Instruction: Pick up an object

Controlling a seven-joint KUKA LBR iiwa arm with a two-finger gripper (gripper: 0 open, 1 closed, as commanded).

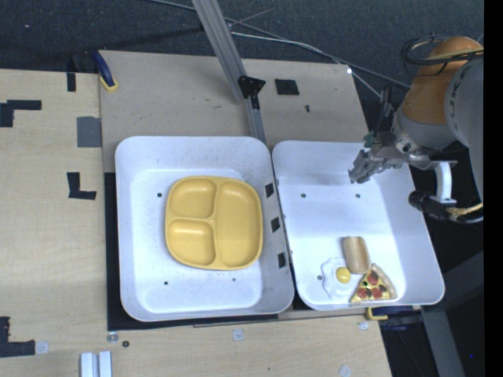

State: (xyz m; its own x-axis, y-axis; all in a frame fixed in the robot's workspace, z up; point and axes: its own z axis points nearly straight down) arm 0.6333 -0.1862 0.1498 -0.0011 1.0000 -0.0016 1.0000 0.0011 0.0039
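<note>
In the right bin (314, 171), three toy foods lie near the front edge: a tan hot dog bun (355, 254), a fried egg (339, 277) and a pizza slice (374, 284). They touch or nearly touch each other. My gripper (364, 166) hangs over the back right part of the same bin, well behind the toys. Nothing shows between its fingertips.
A yellow divided plate (214, 221) rests in the middle of the left bin (141, 171). A grey metal post (224, 42) slants up behind the bins. Cables hang along the arm at the right edge.
</note>
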